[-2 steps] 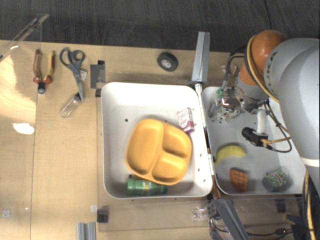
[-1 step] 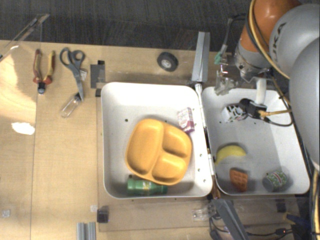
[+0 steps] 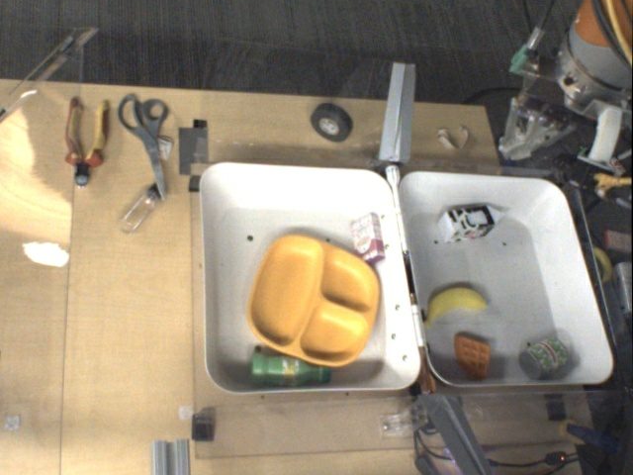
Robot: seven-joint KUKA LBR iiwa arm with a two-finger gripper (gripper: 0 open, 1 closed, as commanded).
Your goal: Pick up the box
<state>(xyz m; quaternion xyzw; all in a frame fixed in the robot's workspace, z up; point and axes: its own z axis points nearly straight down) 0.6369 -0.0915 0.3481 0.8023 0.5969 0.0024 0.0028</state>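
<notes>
A small pink and white box (image 3: 367,235) lies in the left bin (image 3: 226,265), near its far right corner, just beyond the yellow tray. My gripper (image 3: 524,135) hangs at the top right of the view, outside the right bin (image 3: 569,265) and past its far edge. It is well away from the box, with nothing seen in its grasp. The orange-banded wrist (image 3: 605,8) rises above it.
A yellow divided tray (image 3: 315,299) fills the middle of the left bin, with a green bottle (image 3: 287,368) at its near edge. The right bin holds a black and white packet (image 3: 469,222), a yellow piece (image 3: 457,302), a brown block (image 3: 473,354) and a grey-green ball (image 3: 546,356). Scissors (image 3: 148,132), pliers (image 3: 85,137) and a tape roll (image 3: 331,122) lie on the bench.
</notes>
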